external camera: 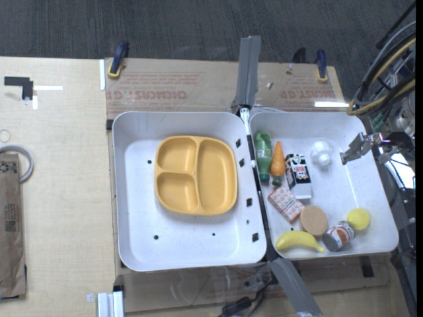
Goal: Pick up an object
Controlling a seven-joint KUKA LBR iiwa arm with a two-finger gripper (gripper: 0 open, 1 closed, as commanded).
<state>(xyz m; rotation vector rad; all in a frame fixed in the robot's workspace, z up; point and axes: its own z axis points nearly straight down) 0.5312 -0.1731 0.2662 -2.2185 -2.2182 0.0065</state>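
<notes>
Carrot (277, 158) — wedged between bottle (264, 154), carton (299, 175).

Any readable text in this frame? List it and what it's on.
"CHEMCO'S" (seen upside down, red print, my best reading) on the cardboard sheet behind the bins; the line under it is too blurred.
Similar red print on the cardboard behind the right bin: too faint to read.
Black-and-white carton, red-patterned packet, can, brown bag: printing too small to read.
</notes>
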